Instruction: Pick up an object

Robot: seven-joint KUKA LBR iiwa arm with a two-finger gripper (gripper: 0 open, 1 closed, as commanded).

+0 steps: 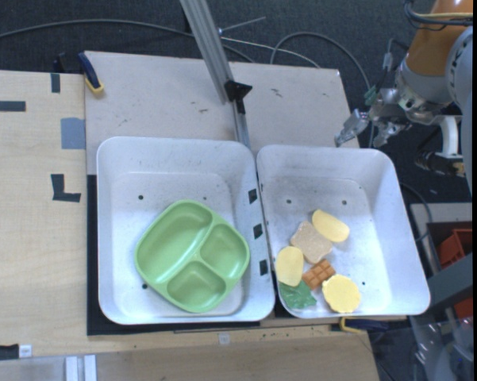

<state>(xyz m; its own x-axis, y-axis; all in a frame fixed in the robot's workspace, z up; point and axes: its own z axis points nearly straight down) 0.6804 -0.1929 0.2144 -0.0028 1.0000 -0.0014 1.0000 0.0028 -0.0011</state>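
Six targets: play-food pieces bunched at the near end of the right bin (381, 173) — oval yellow piece (330, 225), tan bread slice (310, 242), yellow piece (289, 265), small waffle (318, 274), green leaf (299, 296), round yellow disc (341, 293).
Left bin (115, 165): green divided plate (192, 255).
Gripper (365, 125): above the right bin's far corner, well apart from the food; fingers look spread, nothing between them.
Risk, crowding: pieces touch, so closing could shove neighbours or nip two.
Risk, flatness: leaf and waffle lie low; likely slip.
Risk, rim: descent near the wall may clip it.
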